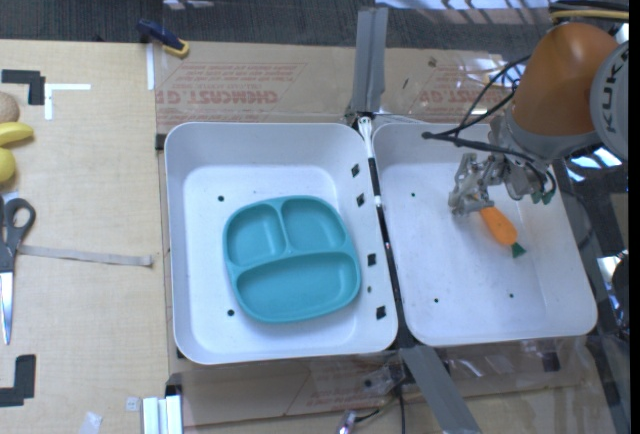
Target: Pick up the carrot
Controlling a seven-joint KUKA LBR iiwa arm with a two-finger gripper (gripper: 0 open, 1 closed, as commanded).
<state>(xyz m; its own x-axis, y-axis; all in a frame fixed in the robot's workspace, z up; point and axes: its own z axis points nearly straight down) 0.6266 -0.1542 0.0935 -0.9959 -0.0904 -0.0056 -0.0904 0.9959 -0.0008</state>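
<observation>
The camera view looks down at a slant on two white bins set side by side on a bench. The right bin (440, 307) holds the carrot (500, 227), which lies on the floor of the bin toward its right wall, in the back half. The carrot is orange and lies at a diagonal, its thick end up and to the left, its small green tip pointing down toward the front right corner. The arm (565, 87) reaches in over the back right corner of this bin, its orange band showing large above the wrist. The gripper (466, 199) hangs over the back half of the right bin, just beside the carrot's thick end, on its left. Whether metal touches the carrot cannot be told, and whether the gripper is spread or closed cannot be told either; the carrot lies beside it, not between anything that can be made out. Black cables run from the wrist toward the back wall of the bin.

The left bin (190, 222) carries a teal tray (290, 260) with three compartments, lying near the middle of its floor. Left of the bins, at the bench's left edge, lie scissors (12, 252) and a banana (12, 134).
</observation>
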